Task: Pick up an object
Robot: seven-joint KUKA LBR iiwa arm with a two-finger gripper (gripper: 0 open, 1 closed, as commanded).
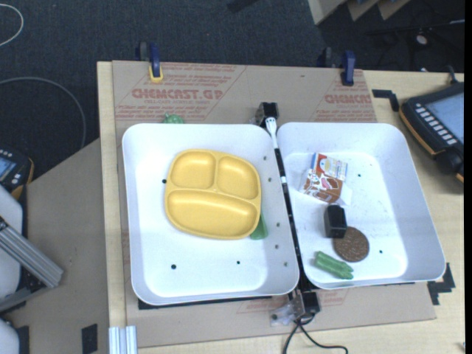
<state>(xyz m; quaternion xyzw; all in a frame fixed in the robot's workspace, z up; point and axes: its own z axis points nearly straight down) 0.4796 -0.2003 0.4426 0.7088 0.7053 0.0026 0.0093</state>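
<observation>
"chemcast" on the board (184, 94)

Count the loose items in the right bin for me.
4: snack packet near the back, black block mid-bin, brown disc just in front of it, green pod at the front edge.

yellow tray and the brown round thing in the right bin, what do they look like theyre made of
The yellow tray looks like moulded plastic with a smooth, slightly glossy finish: it has one even colour, rounded compartment walls and soft highlights. The brown round thing is a flat disc with a dull, speckled matte surface, possibly cork or a biscuit-like toy; at this size the view leaves it open.
</observation>
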